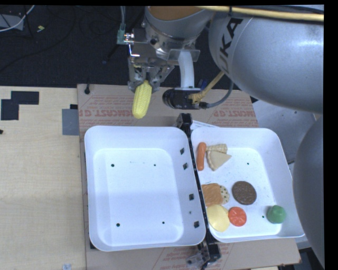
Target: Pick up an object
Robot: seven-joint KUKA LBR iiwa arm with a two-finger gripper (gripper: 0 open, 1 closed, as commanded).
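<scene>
The gripper (146, 80) sits above the far rim of the left bin (100, 158), over the brown cardboard sheet (105, 108) that lies beyond that bin. Its 2 fingers are closed on the top end of a yellow corn cob (141, 100). The cob hangs upright from the fingers, its lower end clear of the cardboard and just beyond the left bin's far wall. It is lifted, and touches neither bin.

The grey arm (264, 47) extends from the gripper away to the right of the left bin, with its orange band (171, 11) at the top above the wrist. A black cable fitting (182, 98) hangs just to the right of the cob.

The right bin (274, 153) stands against the left bin's right wall, and black clips (186, 152) join the 2 along that seam. The right bin contains 7 items. Nearest the seam lie an orange sausage (201, 156), a brown biscuit-like piece (212, 194) and a pale yellow lemon (218, 218). Further from the left bin are a beige wedge (217, 156), a dark brown round patty (244, 192), a red tomato (237, 216) touching the lemon, and a green round item (275, 213) at the outer near corner.
</scene>
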